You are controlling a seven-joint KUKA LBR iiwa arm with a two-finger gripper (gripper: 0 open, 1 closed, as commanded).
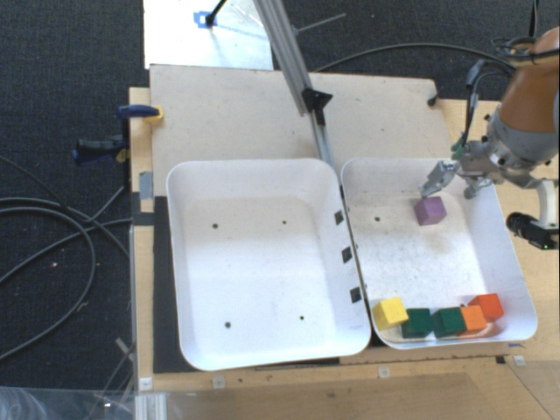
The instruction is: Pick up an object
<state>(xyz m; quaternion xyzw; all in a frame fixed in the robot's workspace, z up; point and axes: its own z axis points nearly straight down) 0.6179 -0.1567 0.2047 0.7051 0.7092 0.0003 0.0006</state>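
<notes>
Approach step: hand (455, 178) sat over the right bin's (512, 261) far end, fingers spread and holding nothing, purple cube (430, 210) loose on the bin floor just beside it; next move needed centring over cube, descending, closing.

- The grey arm (525, 112) reaches in from the right, its pincer (455, 180) poised over the right bin (516, 269).
- A purple cube (430, 210) sits just below the pincer, apart from its fingers.
- Yellow (390, 311), two green (418, 323) (449, 321) and two orange cubes (473, 318) (488, 305) line the bin's near edge.
- The left bin (262, 173) lies beside it on the worktop (227, 112).
</notes>
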